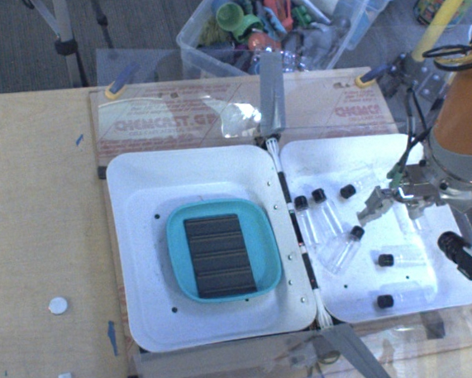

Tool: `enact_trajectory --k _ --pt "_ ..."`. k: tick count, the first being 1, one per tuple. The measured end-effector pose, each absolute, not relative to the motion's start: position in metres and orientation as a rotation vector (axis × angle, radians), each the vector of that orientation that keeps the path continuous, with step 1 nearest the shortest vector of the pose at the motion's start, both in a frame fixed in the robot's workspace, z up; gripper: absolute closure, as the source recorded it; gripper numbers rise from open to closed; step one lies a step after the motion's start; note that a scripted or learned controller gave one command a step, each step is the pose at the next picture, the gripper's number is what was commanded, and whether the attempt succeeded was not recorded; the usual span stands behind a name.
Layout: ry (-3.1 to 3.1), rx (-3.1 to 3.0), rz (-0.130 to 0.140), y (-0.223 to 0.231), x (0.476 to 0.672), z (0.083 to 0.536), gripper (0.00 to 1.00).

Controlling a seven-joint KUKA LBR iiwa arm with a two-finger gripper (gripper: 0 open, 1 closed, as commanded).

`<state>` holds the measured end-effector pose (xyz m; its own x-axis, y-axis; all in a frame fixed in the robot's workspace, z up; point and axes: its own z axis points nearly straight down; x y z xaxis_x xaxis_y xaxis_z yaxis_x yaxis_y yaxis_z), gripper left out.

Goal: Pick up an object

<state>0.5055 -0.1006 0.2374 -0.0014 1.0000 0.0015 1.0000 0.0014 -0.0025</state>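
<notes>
You are looking at the approach step, not the lift: the gripper point(376, 204) hangs over the right bin point(445, 288), reaching leftward from the arm point(462, 121) at the right edge, and its fingers look spread a little at the tip with nothing visible between them. Several clear vials with black caps lie scattered on that bin's floor. The nearest to the fingertips is the vial point(345, 248) lying at a slant just near and left of the gripper, its black cap at the upper end close below the tip. Two more vials point(317, 213) lie side by side further left, caps pointing to the far side, and others point(404, 296) rest toward the near edge. The left bin point(132, 235) holds a teal tray point(181, 264) with a dark ridged block point(219, 256) in it, well apart from the gripper.

As I judge it, your next move is to settle on one vial, line the jaws across its narrow body, and come down. Clear plastic is slippery and round, so it may roll away if the fingers meet it off-centre
</notes>
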Motion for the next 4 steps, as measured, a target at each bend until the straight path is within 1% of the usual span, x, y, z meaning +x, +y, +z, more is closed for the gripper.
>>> enact_trajectory --k 1,2,3,4 --pt "-2.271 -2.174 -0.002 -0.148 0.541 0.093 0.0" --pt "-2.272 -2.178 -0.004 -0.148 0.541 0.103 1.0" --pt "-2.314 -2.127 -0.002 -0.114 0.568 0.184 1.0" --pt "-2.365 -2.072 -0.001 -0.108 0.632 0.208 1.0"
